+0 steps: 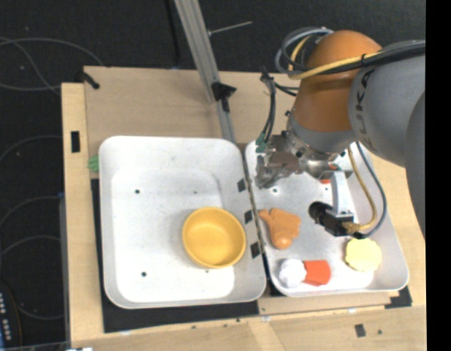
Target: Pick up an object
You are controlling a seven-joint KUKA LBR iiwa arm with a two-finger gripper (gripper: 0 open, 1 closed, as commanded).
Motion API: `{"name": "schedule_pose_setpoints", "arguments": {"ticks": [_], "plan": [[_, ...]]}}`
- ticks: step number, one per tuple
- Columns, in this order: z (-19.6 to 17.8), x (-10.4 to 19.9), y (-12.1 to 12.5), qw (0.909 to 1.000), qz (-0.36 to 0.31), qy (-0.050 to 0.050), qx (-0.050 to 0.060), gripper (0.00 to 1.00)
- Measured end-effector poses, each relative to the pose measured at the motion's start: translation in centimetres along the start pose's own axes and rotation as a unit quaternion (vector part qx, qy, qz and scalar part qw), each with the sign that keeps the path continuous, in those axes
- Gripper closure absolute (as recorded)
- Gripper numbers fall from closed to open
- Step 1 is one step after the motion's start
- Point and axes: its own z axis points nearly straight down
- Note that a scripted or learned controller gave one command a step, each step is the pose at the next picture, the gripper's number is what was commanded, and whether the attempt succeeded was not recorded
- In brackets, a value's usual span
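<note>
Orange lump (278, 226) just below fingers (267, 172)

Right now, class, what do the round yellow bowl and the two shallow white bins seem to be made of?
Round yellow bowl: probably plastic, matte, going by its even colour and soft sheen. Left white bin and right white bin: likely moulded plastic, judging by the smooth rounded rims and faint speckling.
</note>
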Motion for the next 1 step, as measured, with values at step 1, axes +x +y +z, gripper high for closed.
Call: {"name": "schedule_pose_setpoints", "arguments": {"ticks": [1], "plan": [[-0.25,5.26,-0.72,1.0,0.002,0.0,0.001,1.0]]}}
